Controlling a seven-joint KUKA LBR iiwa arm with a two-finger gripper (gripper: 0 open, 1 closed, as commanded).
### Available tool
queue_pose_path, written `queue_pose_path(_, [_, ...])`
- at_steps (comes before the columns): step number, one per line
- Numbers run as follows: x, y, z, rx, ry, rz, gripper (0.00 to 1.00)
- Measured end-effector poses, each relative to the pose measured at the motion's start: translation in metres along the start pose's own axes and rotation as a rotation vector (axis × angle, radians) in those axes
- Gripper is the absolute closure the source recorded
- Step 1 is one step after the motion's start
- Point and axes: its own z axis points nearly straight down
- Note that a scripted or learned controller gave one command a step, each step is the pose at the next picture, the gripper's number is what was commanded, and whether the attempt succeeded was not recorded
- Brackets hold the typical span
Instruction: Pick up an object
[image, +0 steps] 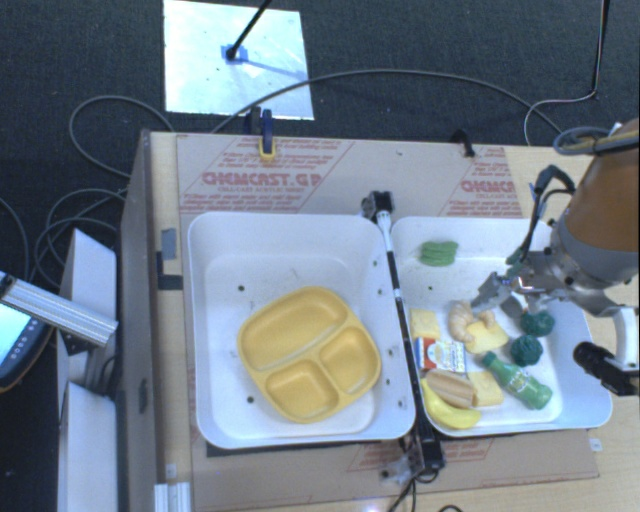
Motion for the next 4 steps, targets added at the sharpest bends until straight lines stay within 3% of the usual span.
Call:
queue_pose_path(1, [-0.031,0.052,0.100,0.003,0.000,0.002,0.00])
queue_pose_path(2, [-0.008,0.041,0.153,-0.003,-0.001,0.001,0.00])
queue_pose_path(3, [-0.022,0.112,0.153,-0.002,-0.001,-0.001,0.00])
queue_pose_path(4, [-0.022,0.113,0.143,-0.003,-0.001,-0.002,1.00])
